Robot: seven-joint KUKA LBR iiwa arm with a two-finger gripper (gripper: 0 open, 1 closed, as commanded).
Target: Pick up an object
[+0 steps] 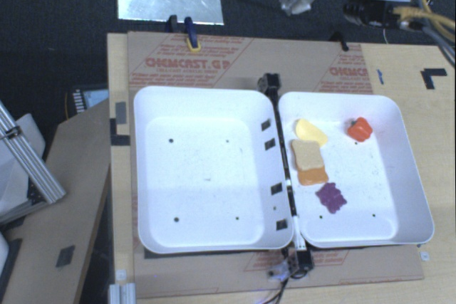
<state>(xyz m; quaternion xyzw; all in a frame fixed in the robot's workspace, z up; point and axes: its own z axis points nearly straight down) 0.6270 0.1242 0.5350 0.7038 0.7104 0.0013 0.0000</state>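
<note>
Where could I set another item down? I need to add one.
The left bin offers its whole floor. In the right bin, room lies right of the purple piece, below the orange piece. Its left side, by the sandwich, is crowded.

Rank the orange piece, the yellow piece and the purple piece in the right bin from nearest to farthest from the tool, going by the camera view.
From the tool, raised beyond the bins' far edge:
1. Orange piece, far right part of the right bin.
2. Yellow piece, far left part; nearly level with the orange piece, so these two are too close to call.
3. Purple piece, toward the near side, clearly farthest.
</note>
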